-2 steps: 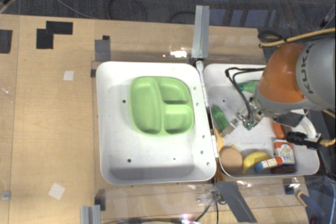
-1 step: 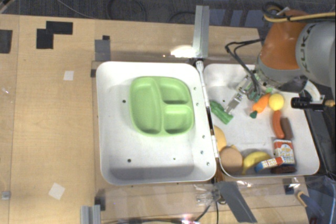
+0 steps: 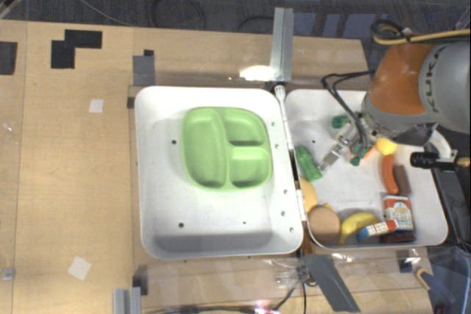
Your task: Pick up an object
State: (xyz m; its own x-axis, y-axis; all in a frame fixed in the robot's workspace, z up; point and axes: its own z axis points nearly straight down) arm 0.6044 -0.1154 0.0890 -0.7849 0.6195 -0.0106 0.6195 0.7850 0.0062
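Seen from the fixed camera above the pale wooden counter (image 3: 66, 180), the grey arm with its orange band (image 3: 401, 81) reaches into the right-hand shallow white plastic bin (image 3: 324, 118), its metal two-finger end effector (image 3: 335, 153) poised low beside a green leaf-shaped plastic toy (image 3: 307, 163) near the bin's left wall. Whether the end effector is open or closed cannot be told at this scale; nothing is plainly held.

The step in hand looks like the approach to a grasp. To do it well, the arm would likely need to centre over one item lying apart from its neighbours, such as the green toy or the slender orange carrot-like piece (image 3: 388, 174), and avoid the crowded lower corner.

By count: two white bins; one light green three-compartment plastic tray (image 3: 224, 147) in the left-hand bin (image 3: 158, 158); and in the right bin one round tan potato-like toy (image 3: 322, 219), one yellow banana (image 3: 357, 220), one red-and-white carton (image 3: 397, 211), and one small yellow piece (image 3: 387, 148).
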